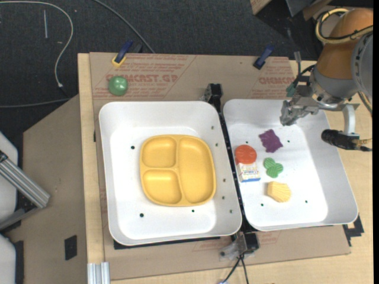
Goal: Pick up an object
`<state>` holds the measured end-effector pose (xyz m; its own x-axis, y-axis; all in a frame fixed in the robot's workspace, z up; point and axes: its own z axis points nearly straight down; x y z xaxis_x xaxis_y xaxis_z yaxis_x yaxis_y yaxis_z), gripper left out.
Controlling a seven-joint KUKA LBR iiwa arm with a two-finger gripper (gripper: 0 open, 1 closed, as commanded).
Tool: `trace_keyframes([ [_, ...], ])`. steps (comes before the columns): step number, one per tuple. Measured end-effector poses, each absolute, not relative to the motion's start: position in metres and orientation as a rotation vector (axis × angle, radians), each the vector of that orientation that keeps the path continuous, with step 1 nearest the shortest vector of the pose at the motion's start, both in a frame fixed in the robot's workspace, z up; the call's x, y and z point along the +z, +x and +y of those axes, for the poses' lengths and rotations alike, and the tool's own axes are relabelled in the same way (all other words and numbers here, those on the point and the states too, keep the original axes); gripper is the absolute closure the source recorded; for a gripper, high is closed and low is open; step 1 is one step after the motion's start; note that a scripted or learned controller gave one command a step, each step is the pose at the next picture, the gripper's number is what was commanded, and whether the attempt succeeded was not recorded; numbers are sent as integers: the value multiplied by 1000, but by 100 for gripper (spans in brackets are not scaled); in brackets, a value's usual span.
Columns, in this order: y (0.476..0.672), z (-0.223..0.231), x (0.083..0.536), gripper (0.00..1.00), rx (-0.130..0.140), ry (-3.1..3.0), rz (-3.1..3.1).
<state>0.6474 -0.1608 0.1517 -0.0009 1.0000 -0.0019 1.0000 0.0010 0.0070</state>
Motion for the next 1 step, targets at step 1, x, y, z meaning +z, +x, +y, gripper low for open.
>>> trace_keyframes([
  [1, 653, -158, 217, 100, 8, 2214, 2218],
])
